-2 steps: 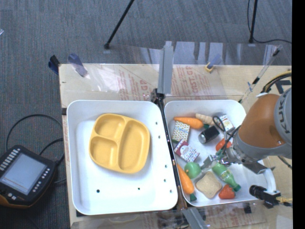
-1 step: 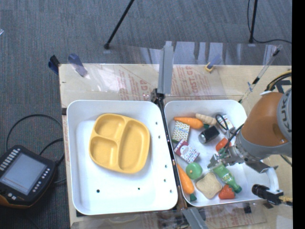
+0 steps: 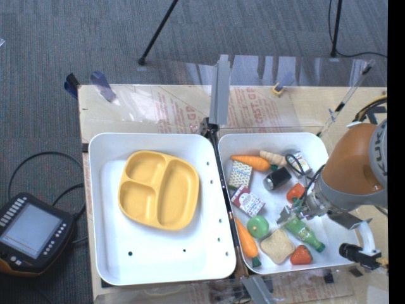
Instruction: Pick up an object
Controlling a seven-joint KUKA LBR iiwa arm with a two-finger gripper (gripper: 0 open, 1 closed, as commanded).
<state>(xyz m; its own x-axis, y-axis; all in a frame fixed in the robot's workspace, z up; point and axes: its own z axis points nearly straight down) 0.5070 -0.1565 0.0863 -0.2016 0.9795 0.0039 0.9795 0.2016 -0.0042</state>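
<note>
Two white bins share our bench. Nearest, at five o'clock, a red plastic strawberry (image 3: pixel 301 254) and tan toy bread slice (image 3: pixel 277 246); above, a glossy green bottle (image 3: pixel 305 234) beneath the gripper (image 3: pixel 297 213), whose jaw state we cannot tell. Crowding could spoil any grasp, we judge. Farthest, a matte orange carrot (image 3: pixel 252 163).

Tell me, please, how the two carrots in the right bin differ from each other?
The upper carrot lies nearly level near the bin's far side, its point toward the left bin; the lower carrot runs down along the inner wall, green end nearest the camera. The upper one lies beside a patterned packet; the lower one beside a green apple. Both are orange.
</note>
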